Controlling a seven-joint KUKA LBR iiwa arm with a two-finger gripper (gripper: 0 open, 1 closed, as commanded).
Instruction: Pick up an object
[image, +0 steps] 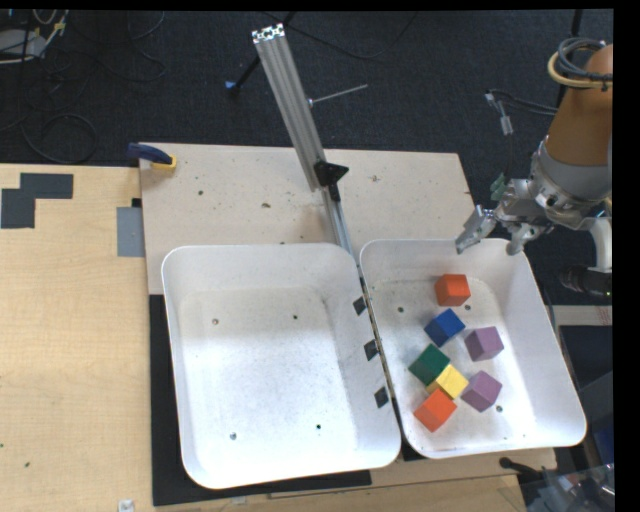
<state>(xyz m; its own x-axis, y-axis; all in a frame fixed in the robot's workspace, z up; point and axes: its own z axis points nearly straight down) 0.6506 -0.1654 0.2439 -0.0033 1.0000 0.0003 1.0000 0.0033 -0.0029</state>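
Observation:
The right bin (545, 330) holds several small cubes: an orange one (453, 289) near the back, a blue one (444, 326), two purple ones (484, 343) (481, 389), a green one (430, 364), a yellow one (452, 381) and a second orange one (435, 409) at the front. My gripper (495, 234) hangs over the back rim of that bin, above and behind the rear orange cube, well clear of all cubes. Its two fingers are spread apart with nothing between them.
The left bin (200, 300) lies beside the right one, with black clips along the shared wall (368, 345). A slanted aluminium bar (300, 120) rises behind the bins. A blue and yellow clamp (152, 156) sits at the board's back left corner.

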